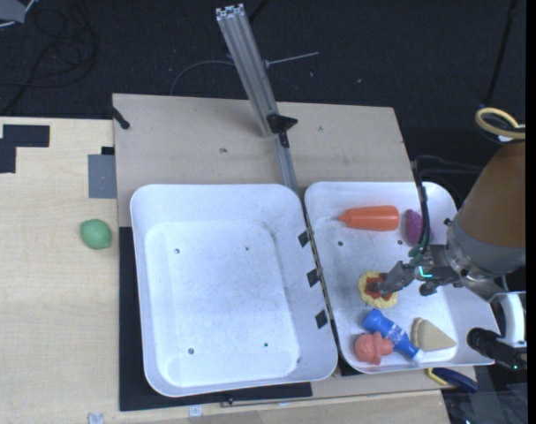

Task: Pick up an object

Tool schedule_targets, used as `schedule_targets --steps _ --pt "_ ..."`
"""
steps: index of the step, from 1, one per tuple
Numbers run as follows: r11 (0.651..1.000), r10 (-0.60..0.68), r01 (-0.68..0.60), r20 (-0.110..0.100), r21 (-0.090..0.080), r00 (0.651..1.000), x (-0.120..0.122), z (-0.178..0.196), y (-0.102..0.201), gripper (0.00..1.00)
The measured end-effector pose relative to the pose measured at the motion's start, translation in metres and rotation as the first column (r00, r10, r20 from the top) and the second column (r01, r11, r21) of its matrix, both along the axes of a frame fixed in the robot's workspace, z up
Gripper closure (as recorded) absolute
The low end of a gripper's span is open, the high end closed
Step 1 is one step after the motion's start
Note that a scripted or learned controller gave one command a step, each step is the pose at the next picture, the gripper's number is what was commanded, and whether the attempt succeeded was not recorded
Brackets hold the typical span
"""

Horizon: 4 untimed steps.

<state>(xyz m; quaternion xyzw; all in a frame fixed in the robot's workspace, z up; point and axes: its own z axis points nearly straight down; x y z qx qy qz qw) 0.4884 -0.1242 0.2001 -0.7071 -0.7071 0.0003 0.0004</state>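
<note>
The right bin (334, 203) holds an orange carrot-shaped toy (370, 218), a purple piece (412, 226), a yellow and red toy (378, 290), a blue cylinder (391, 331), a red-pink lump (369, 349) and a cream wedge (432, 335). My gripper (407, 277) reaches in from the right and hangs low over the bin. It sits just right of the yellow and red toy, with its dark fingers pointing left toward that toy. Nothing shows between the fingers.
The left bin (223, 285) lies beside the right one, joined by black clips along the shared wall. A green ball (96, 234) rests on the wooden bench at far left. A metal rail (252, 67) leans behind the bins.
</note>
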Motion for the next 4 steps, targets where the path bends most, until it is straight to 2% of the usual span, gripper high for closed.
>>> schedule_targets --steps 1,2,3,4 --pt "1.000 0.000 0.000 0.000 0.000 1.000 0.000 0.000 0.000 0.00" --pt "1.000 0.000 0.000 -0.005 0.001 1.000 0.002 -0.062 -0.003 0.00" --pt "1.000 0.000 0.000 0.001 0.000 1.000 0.002 -0.109 -0.003 0.00" --pt "1.000 -0.001 0.001 0.004 -0.001 1.000 0.003 -0.097 -0.003 1.00"
